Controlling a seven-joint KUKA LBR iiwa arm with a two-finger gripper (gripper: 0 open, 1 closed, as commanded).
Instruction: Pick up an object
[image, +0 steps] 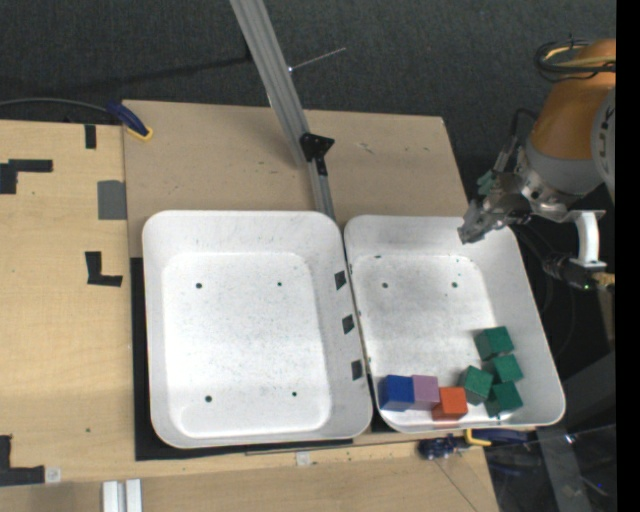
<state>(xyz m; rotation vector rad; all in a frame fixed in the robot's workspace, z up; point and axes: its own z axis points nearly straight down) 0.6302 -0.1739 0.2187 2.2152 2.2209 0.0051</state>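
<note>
Blocks (470, 385) in right bin's (400, 300) near corner, left bin (170, 300) alongside.

right bin (500, 262) floor mostly open — blocks (470, 385) crowd its near corner.

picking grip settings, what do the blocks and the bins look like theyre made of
The blue block, purple block, orange block and green blocks look like matte painted wood or foam: flat colour, crisp edges, no shine. Which one is unclear. The left bin and right bin look like moulded white plastic, with rounded rims, speckled floors and a slight sheen.
</note>
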